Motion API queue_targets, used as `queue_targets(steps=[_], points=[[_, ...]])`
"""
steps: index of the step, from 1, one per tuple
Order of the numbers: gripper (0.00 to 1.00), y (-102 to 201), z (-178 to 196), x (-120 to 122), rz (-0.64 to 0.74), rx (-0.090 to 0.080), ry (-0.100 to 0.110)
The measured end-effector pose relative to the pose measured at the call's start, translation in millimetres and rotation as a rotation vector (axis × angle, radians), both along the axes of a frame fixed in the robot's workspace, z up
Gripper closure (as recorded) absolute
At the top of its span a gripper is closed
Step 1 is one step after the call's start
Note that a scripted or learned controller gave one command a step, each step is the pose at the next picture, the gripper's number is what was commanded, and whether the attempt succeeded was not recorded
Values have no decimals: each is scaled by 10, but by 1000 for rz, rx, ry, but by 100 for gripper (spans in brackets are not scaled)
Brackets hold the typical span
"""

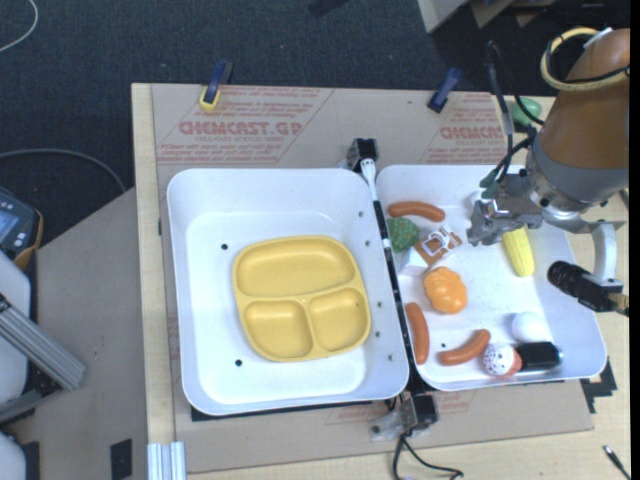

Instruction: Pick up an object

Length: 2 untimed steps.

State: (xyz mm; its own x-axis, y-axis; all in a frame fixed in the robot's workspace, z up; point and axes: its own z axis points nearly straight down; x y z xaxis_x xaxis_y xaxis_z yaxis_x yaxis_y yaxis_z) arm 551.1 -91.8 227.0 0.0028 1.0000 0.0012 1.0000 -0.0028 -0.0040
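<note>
Lowest sausage (464, 349) lies slanted; corn (518, 251) stands lengthwise beside jaws (487, 220).

Dark carpeted floor (120, 28) lay around the cardboard-covered worktop (300, 123), cables (60, 158) trailed left, far from the fingers.

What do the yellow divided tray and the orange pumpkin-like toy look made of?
Yellow tray: likely hard molded plastic, matte, with smooth, rounded compartment edges. Orange toy: probably plastic or rubber, slightly glossy, with a soft highlight on its ribbed top; which one is unclear.
</note>
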Motion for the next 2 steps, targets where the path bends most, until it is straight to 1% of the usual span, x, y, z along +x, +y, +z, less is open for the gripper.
queue_targets(steps=[1, 2], points=[[100, 209, -83, -312, 3, 1, 1], [100, 158, 73, -359, 1, -2, -7]])
